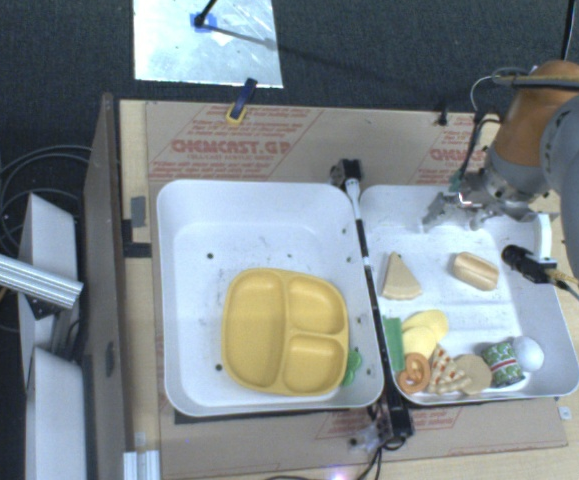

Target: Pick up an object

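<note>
A single camera fixed above the counter (269, 133) looks down at a slant, far enough off to take in both white bins (269, 213) side by side, the arm (544, 133) reaching in from the right.

the objects lie in the right bin (559, 343). a tan wedge like a cheese or sandwich slice (401, 278) lies near the divider, its point toward the far side. a brown bread roll (475, 270) lies flat just to its right. nearer the front, yellow pieces (424, 332) touch a pretzel (413, 372) and a checkered waffle-like piece (451, 371). a green and white can (503, 362) lies on its side beside a white ball (528, 352)
</note>
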Tool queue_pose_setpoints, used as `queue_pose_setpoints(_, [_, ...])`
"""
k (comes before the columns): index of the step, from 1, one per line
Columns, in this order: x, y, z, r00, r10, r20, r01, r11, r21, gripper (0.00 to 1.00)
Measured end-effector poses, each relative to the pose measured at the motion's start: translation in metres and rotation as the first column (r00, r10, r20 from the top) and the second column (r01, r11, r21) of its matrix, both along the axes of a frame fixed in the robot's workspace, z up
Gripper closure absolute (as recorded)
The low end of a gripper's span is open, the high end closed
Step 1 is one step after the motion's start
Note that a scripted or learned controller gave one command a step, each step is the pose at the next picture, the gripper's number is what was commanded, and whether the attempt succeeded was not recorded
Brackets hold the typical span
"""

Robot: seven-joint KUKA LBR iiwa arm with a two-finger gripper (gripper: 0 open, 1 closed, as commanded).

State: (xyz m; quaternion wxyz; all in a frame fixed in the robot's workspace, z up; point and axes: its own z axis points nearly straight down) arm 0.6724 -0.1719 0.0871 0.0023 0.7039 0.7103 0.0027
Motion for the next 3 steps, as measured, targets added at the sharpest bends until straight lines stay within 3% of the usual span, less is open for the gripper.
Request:
queue_pose_setpoints(1, [-0.023,-0.037,-0.002,1.0,-0.01,-0.006,0.01,1.0,-0.002,0.0])
queue_pose_setpoints(2, [-0.055,-0.032,0.041,1.0,-0.009,-0.003,0.009,1.0,-0.002,0.0])
queue_pose_setpoints(3, [-0.092,-0.004,0.009,1.0,-0.009,-0.01,0.009,1.0,0.001,0.0])
